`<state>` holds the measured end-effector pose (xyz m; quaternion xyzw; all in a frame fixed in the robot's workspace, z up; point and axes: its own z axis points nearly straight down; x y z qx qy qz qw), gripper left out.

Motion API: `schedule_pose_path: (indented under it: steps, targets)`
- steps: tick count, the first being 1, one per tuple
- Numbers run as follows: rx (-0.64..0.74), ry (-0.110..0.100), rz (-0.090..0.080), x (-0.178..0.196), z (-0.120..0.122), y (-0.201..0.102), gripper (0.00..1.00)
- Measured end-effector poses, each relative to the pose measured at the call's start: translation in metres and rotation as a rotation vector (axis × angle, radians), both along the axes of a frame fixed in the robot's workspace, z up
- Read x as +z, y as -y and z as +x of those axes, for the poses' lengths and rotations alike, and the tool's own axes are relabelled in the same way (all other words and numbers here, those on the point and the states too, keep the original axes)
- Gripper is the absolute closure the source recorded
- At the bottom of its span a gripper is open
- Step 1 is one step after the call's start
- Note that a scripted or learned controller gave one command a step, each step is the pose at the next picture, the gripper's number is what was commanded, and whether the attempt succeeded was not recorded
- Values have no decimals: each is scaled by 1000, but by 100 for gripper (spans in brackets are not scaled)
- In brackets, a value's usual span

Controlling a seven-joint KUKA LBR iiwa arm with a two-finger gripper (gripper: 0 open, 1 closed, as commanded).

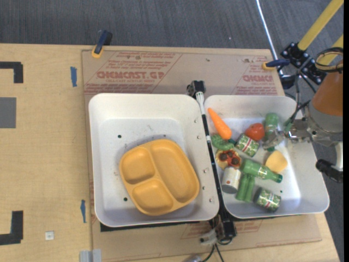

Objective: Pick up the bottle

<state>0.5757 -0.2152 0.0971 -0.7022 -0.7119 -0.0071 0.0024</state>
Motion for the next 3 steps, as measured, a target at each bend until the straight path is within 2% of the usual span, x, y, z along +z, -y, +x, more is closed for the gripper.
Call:
schedule_pose_path:
  steps: [1, 2, 3]
  targets:
    - [107, 1, -18, -9, 41, -15, 0]
    - [107, 8, -24, 3, 43, -14, 100]
    - [92, -5, -13, 81, 87, -71, 100]
